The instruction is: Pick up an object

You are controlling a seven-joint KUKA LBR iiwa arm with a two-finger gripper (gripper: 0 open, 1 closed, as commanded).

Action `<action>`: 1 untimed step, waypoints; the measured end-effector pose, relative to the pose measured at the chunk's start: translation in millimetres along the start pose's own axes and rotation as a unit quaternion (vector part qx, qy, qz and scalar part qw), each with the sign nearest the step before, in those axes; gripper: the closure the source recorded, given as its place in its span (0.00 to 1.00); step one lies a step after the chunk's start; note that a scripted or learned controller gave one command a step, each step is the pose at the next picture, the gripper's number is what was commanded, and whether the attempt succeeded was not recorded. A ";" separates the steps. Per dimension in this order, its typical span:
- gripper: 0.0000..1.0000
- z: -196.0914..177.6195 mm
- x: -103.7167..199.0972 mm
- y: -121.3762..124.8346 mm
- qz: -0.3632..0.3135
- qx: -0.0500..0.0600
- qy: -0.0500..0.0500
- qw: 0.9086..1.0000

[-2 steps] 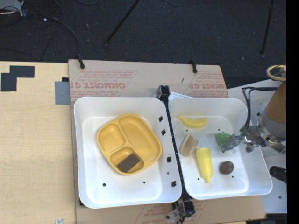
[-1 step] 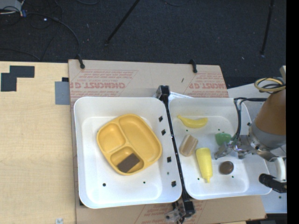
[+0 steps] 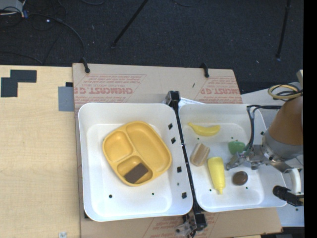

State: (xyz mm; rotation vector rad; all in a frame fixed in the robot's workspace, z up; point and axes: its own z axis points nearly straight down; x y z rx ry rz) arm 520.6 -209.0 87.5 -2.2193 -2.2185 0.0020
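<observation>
The arm comes in from the right side and bends down over the right bin. It is grey with an orange band near the wrist. The gripper is low in the bin, pointing to the left. It sits between a small green thing and a round brown thing. It is too small and blurry to tell how the jaws stand, and nothing can be seen held in them.

The right bin holds five things. A yellow banana lies near the top. A tan, cup-like thing lies under it. A long yellow thing that looks like corn lies just beside the tan one. The green thing is near the gripper, and the brown round thing is just below it.

The left bin holds a yellow tray with three parts. A small dark brown block sits in the bottom part.

Both bins rest on brown cardboard. It has red writing on it, turned upside down. The letters are too blurry to read for sure.
</observation>
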 end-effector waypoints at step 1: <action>1.00 -11.0 -0.6 0.2 0.001 0.000 0.000 1.000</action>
